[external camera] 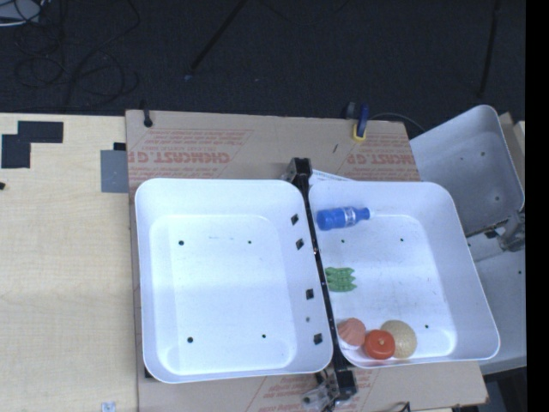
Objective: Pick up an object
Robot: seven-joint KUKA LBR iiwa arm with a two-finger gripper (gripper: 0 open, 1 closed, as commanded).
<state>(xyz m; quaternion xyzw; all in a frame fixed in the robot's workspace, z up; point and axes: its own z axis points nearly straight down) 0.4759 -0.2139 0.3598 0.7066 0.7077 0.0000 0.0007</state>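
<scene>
**Right bin contents before a pick**

Blue bottle [342,218] lies near the right bin's [459,256] far-left corner; green object [340,279] against its left wall; pink [351,330], red [379,344] and tan [400,336] round items clustered at its near edge. Gripper state: cannot tell.

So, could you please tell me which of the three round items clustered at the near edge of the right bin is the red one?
The middle one. It sits between a pinkish item on its left and a pale tan one on its right, both much lighter.
</scene>
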